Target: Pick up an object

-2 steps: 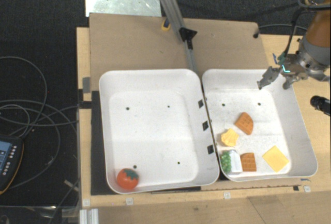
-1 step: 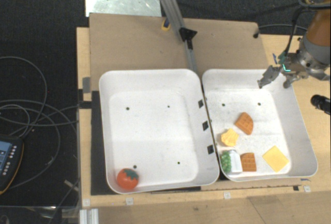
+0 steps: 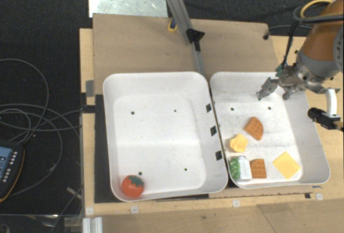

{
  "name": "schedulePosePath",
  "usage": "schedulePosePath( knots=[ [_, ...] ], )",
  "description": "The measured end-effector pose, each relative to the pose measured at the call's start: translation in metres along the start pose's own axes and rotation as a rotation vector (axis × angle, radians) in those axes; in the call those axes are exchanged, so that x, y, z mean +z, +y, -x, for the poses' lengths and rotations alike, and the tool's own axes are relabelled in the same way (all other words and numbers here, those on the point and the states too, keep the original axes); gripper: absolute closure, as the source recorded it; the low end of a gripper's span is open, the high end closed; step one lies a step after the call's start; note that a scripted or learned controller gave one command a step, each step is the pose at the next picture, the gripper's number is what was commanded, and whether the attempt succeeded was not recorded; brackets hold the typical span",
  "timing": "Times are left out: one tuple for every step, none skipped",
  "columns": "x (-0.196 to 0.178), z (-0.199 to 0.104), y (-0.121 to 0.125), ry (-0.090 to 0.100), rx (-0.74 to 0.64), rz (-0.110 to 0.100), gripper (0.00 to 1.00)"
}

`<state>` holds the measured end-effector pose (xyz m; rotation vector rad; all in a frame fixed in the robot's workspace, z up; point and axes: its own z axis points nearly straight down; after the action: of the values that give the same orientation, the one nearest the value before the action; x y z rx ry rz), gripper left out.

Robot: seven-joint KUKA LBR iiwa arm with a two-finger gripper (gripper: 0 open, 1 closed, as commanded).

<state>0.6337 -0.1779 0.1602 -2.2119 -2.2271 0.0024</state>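
Two shallow white bins sit side by side on the tan surface [image 3: 140, 43], dark floor all around and loose cables trailing off at the left. The left bin [image 3: 156, 92] carries just a red tomato [image 3: 132, 185], tucked in its near left corner. The right bin [image 3: 306, 135] has the crowd: a yellow cheese slice [image 3: 286, 164] near the front right, an orange waffle piece [image 3: 254, 128] mid-bin, a smaller yellow piece [image 3: 238, 143] just beside it, then another waffle square [image 3: 258, 168] touching a small white and green item [image 3: 238, 168] at the front. The arm [image 3: 322, 43] comes in from the right, wrist bent low over the far side of the right bin. Its gripper [image 3: 276, 89] hangs above bare bin floor, fingers spread apart, grasping nothing, well apart from the waffle piece.
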Motion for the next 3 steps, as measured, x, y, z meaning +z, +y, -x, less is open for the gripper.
schedulePosePath(
  knots=[
    [0.062, -0.004, 0.002, 0.0, 0.0, 0.0, 0.0],
    [0.069, -0.005, 0.003, -0.002, -0.001, 0.004, 0.0],
    [0.057, -0.005, 0.005, -0.003, -0.004, 0.008, 1.0]
  ],
)
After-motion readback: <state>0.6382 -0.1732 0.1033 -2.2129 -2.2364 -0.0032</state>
